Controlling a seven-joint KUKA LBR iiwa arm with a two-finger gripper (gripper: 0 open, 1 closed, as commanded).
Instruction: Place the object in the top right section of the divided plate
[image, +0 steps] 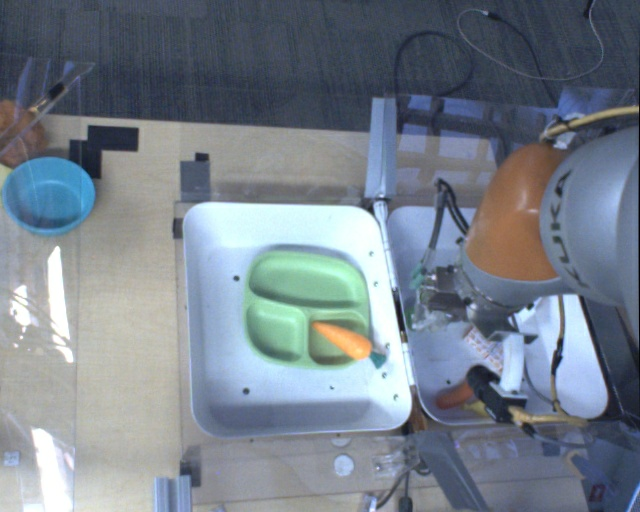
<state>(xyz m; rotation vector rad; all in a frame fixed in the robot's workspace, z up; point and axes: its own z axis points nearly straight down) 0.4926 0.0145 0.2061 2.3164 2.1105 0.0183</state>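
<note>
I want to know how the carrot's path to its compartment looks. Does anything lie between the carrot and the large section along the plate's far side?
Only the plate's own raised divider. The carrot lies tilted across the lower right compartment of the green divided plate, its leafy end over the rim. The large section beyond the ridge holds nothing visible.

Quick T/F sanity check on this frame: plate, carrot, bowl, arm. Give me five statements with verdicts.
1. The green divided plate sits in the left bin. True.
2. The carrot lies in the plate's large top section. False: it lies over the lower right section, its leafy end at the rim.
3. A blue bowl stands on the bench, outside both bins. True.
4. The arm is over the left bin. False: it is over the right bin.
5. The carrot is between the gripper's fingers. False: it rests on the plate.
</note>
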